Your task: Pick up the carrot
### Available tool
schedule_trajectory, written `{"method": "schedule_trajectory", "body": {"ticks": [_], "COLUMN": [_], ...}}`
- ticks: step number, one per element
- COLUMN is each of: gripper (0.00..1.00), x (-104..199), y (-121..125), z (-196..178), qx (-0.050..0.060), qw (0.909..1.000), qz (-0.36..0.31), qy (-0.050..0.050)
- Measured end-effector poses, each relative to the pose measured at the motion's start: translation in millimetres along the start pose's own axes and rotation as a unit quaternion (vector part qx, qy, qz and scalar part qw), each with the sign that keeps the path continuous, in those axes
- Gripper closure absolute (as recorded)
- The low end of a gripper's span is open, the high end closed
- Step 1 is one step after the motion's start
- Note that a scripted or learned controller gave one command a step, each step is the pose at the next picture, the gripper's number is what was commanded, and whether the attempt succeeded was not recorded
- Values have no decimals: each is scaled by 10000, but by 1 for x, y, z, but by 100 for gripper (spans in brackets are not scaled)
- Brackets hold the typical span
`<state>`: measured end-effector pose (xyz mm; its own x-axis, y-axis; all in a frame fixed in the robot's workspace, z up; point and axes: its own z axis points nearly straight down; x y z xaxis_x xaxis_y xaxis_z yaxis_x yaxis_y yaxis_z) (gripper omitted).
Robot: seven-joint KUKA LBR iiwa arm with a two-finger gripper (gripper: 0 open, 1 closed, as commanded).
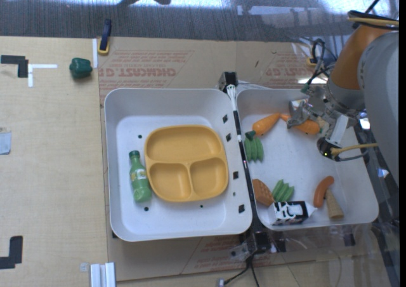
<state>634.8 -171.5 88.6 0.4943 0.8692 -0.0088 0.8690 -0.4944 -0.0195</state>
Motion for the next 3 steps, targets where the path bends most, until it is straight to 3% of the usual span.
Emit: {"method": "schedule_trajectory", "body": {"ticks": [1, 2, 3], "gripper": [100, 0, 100], "x": [1, 1, 1], "y": [0, 0, 0], "z": [-9, -8, -18], "qx": [-20, -8, -11], "qw": [10000, 10000, 10000], "qz": [-33, -36, -61], "qy": [-14, -19, -34]}}
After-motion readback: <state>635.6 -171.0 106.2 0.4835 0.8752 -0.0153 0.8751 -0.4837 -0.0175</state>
